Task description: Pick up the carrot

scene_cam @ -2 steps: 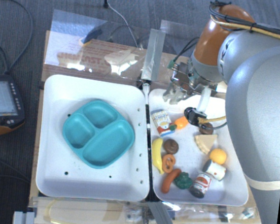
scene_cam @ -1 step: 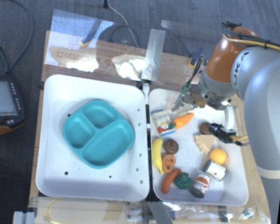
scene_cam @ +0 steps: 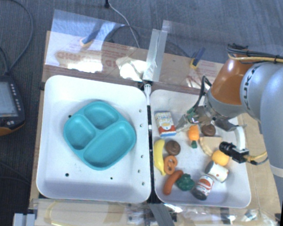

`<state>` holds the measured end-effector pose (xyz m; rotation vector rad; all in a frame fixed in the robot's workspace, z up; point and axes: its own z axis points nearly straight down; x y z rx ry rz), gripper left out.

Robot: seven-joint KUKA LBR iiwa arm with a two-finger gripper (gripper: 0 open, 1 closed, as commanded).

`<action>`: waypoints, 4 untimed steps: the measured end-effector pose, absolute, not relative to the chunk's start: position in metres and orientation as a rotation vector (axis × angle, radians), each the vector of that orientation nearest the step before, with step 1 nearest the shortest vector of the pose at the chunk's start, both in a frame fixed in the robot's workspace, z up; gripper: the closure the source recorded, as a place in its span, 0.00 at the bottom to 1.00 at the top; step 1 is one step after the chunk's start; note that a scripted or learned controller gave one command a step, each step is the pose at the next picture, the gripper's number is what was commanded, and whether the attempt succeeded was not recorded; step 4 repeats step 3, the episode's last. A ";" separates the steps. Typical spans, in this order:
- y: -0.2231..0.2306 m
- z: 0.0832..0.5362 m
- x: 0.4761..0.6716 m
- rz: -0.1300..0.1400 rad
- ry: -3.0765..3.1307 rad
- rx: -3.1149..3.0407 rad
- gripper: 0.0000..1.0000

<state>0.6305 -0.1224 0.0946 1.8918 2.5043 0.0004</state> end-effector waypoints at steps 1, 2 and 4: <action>-0.058 0.189 0.671 0.008 2.471 1.928 1.00; -0.127 0.207 0.669 -0.002 2.839 1.332 1.00; -0.117 0.106 0.639 0.003 3.075 0.533 1.00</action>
